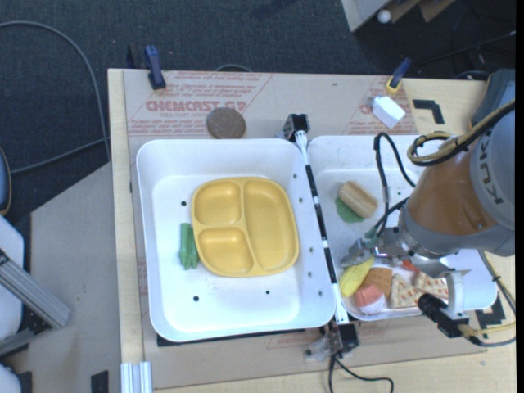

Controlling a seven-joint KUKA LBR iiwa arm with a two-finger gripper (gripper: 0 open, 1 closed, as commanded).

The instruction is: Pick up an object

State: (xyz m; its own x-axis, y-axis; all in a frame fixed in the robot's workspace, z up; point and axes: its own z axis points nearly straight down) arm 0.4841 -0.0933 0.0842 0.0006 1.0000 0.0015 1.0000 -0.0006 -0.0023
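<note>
One yellow tray (246,223) — one green pod (188,246)

Red print on the cardboard sheet (246,97), just beyond the left bin (155,219), reads roughly "CHEMCAST GP"; smaller lines are illegible.
</note>
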